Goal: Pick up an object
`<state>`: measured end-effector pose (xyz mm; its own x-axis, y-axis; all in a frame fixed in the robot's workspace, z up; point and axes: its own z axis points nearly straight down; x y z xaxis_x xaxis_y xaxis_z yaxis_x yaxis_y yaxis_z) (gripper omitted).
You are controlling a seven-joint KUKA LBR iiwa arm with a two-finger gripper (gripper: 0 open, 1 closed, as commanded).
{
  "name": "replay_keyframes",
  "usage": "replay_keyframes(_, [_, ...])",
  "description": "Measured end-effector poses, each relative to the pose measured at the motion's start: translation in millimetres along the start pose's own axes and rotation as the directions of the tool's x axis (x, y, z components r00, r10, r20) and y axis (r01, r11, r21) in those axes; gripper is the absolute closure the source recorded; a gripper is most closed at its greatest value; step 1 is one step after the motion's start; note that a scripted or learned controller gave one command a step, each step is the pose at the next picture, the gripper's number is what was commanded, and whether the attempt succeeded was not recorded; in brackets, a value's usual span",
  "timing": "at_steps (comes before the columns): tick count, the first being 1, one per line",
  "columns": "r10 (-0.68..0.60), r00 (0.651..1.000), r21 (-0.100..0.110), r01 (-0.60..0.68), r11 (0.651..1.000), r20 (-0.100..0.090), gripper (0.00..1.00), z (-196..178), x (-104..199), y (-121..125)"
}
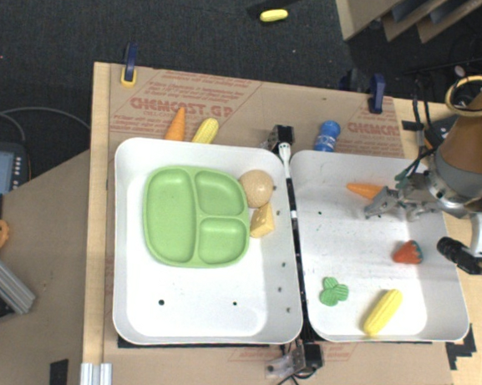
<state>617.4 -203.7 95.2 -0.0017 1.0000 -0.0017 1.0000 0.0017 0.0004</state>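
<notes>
**A:** Where is the hand (384,205), and why there?

**B:** It hangs low over the right bin (338,238), fingers pointing at the orange carrot (363,190), which lies just off their tips on the side away from the arm. I read that as lining up on the carrot as the thing to pick. The fingers look parted with nothing between them, though they are small and partly blurred, so I say that cautiously.

**A:** What else sits close by?

**B:** A red piece (407,253) lies near the hand, towards the front rim of the bin. Further that way come a yellow corn cob (382,311) and a green leafy piece (333,292), both well apart from the fingers. None of them crowds the carrot; the floor around it is bare, so the way in looks open.

**A:** Anything that might hinder it?

**B:** The carrot is slim and lies flat, so closing on it may be a poor bet if the fingers land off-centre. The bin's far wall is near the carrot too.

**A:** And beyond that?

**B:** Past the carrot, across the shared rim, the left bin (180,308) holds a green divided plate (195,217) with a tan ball (257,185) and a pale yellow piece (263,221) at its edge. On the counter (191,91) behind the bins lie a blue bottle (327,136), another yellow cob (205,130) and a second carrot (176,125).
</notes>
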Motion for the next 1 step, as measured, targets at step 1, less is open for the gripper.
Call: replay_keyframes(1, [-0.002, 1.000, -0.002, 0.002, 1.000, -0.011, 0.00, 9.1, -15.7, -21.9])
